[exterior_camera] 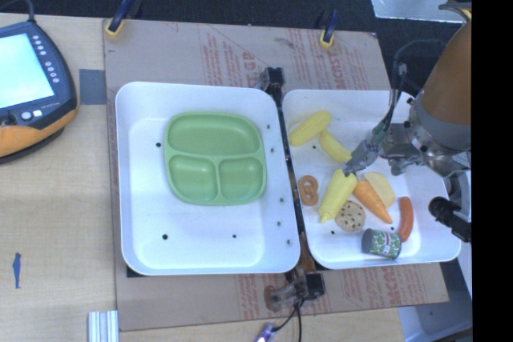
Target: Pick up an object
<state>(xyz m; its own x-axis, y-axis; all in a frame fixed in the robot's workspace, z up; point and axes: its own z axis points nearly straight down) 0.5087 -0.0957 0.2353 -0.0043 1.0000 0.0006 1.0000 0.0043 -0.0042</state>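
Tool [358, 160], finger state indeterminate, hangs over right bin [449, 256] mid-floor above crowded corn [337, 195], whose long axis runs diagonally, upper end toward the tool; left bin [200, 248] offers open margins around tray [216, 158].

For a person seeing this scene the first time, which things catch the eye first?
The green divided plate lies alone in the left bin. The right bin holds a crowd of toy food, with the gripper hanging just above a yellow corn cob there.
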